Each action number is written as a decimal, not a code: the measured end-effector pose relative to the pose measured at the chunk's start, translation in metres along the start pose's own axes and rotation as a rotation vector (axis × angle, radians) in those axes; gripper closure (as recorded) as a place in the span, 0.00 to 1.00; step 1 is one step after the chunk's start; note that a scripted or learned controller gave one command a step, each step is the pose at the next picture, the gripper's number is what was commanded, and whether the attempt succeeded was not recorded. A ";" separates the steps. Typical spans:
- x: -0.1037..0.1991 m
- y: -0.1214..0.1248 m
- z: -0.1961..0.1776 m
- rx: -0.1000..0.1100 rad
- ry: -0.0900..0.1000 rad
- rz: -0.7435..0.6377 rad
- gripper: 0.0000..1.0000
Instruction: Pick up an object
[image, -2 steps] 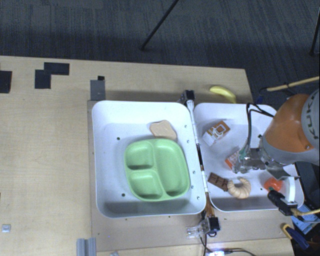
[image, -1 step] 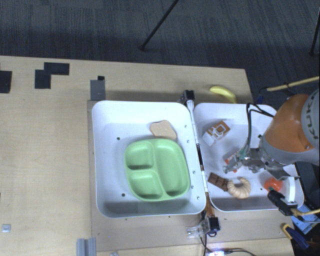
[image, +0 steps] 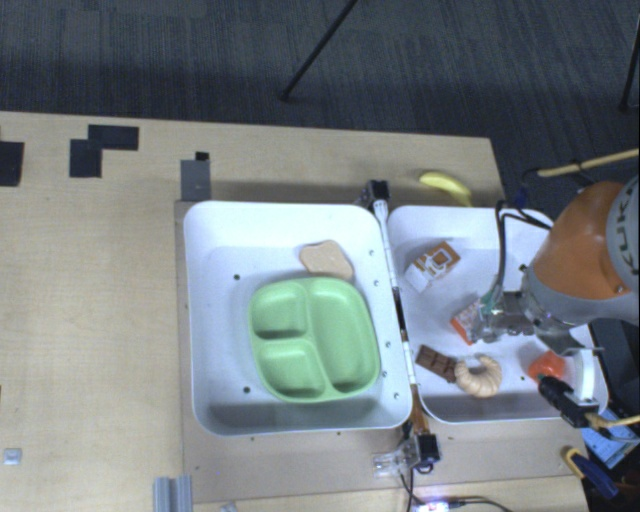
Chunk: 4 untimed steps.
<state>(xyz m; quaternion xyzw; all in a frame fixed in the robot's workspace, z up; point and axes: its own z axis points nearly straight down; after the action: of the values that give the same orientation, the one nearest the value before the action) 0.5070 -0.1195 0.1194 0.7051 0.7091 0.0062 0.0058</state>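
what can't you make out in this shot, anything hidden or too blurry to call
- Gripper, camera view: small and blurred over the right bin; open or shut is unclear.
- Red object beside it: partly covered by the gripper; whether it is held is unclear.
- Orange item: partly hidden under the arm; identity unclear.
- Yellow object behind the bins: too blurred to identify.
- Packet: print too small to read.

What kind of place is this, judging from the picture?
Probably a robotics lab bench for pick-up trials. Two white bins sit on a wooden bench; the right bin holds toy food such as a croissant, and cables run beside the grey-and-orange arm.
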 end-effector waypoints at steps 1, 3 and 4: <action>0.000 0.000 0.000 0.000 0.000 0.000 0.00; 0.001 0.002 -0.010 -0.003 0.001 -0.003 0.00; 0.029 -0.010 0.031 0.003 -0.004 0.004 0.00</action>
<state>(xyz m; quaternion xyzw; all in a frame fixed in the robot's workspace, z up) 0.4975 -0.0903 0.0881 0.7065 0.7077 0.0036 0.0060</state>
